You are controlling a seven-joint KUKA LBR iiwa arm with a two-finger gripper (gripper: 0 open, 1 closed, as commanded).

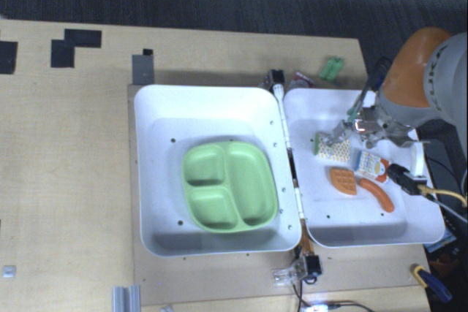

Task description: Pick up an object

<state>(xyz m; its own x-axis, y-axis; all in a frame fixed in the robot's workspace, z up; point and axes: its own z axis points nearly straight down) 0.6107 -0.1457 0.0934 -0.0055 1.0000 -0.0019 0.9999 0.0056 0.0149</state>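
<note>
My gripper [349,134] hangs low over the right bin [322,214], just above a patterned white-and-green packet [333,150] at the bin's middle. A small blue-and-white carton [368,163] lies right of the packet. In front of these rest an orange waffle-like piece [343,180] and an orange-red sausage [376,194]. The grey arm with its orange band [411,77] comes in from the right and hides the bin's far right part.
The left bin [161,113] holds a green three-compartment plate [228,185]. A green object [331,69] lies on the bench behind the right bin. Black and yellow cables [431,193] run along the right bin's right rim.
</note>
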